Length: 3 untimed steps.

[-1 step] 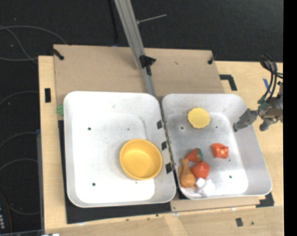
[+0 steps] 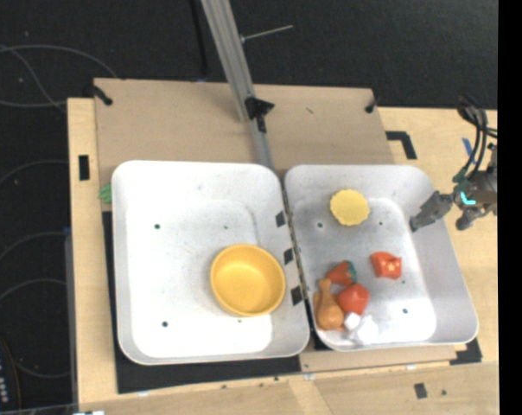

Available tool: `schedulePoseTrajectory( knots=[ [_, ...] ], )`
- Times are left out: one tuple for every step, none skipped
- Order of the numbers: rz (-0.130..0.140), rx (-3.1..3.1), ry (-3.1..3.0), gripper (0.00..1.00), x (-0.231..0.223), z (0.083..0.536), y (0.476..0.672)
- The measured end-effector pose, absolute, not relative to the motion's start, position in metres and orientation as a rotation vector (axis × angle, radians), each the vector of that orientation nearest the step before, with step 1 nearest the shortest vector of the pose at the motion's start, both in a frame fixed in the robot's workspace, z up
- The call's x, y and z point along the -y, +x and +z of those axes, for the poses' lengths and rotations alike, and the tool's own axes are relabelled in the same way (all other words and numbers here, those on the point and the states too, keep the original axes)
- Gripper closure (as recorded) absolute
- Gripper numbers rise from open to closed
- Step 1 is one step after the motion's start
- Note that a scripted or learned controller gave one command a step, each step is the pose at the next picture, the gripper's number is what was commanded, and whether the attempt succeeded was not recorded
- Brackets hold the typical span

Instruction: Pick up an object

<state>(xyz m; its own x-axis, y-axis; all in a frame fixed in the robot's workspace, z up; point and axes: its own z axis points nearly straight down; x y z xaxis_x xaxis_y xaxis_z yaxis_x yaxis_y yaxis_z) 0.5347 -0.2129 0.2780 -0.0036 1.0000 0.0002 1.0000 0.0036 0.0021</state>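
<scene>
My gripper (image 2: 443, 216) hovers at the right rim of the right bin (image 2: 442, 301), open with nothing between its fingers. Inside that bin, a flat yellow disc (image 2: 349, 207) lies at the back, well left of the gripper. A small red piece (image 2: 386, 265) sits below and left of the gripper. Near the bin's front left, a red round fruit (image 2: 353, 298), a red and green piece (image 2: 339, 273), an orange-brown piece (image 2: 328, 309) and a small white item (image 2: 361, 327) crowd together. A yellow bowl (image 2: 248, 279) stands in the left bin (image 2: 157, 232).
A grey metal pole (image 2: 231, 50) slants from the top of the view down to the seam between the bins. Cables (image 2: 477, 137) hang by the arm at the right. The bins rest on a tan board (image 2: 200, 119).
</scene>
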Motion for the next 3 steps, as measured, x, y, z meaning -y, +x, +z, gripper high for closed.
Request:
schedulePoseTrajectory(
  knots=[
    [-0.007, -2.223, 2.224, 0.00, 0.213, 0.216, 0.532],
    [-0.006, -2.223, 2.224, 0.00, 0.206, 0.164, 0.526],
    [-0.006, -2.221, 2.223, 0.00, 0.210, 0.121, 0.523]
  ],
)
